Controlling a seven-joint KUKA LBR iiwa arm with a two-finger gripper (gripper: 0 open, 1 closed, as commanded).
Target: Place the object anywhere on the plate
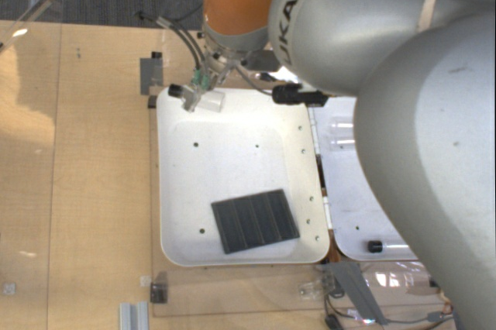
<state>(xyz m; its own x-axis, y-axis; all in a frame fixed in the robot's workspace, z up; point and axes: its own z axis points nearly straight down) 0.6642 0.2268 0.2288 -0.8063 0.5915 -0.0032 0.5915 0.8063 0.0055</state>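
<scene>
Grey arm (403, 88) bent over bins, fingers (203, 92) at left bin's (232, 166) far edge, grip unclear

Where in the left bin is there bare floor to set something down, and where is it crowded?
The left bin has bare white floor across its middle, between the gripper at the far edge and the dark ridged plate near the front. A narrow strip lies left of the plate. The far edge is crowded by the gripper and cables.

A robotics lab: KUKA arm (364, 49) over white bins (178, 189) on a wooden bench (77, 189).
</scene>
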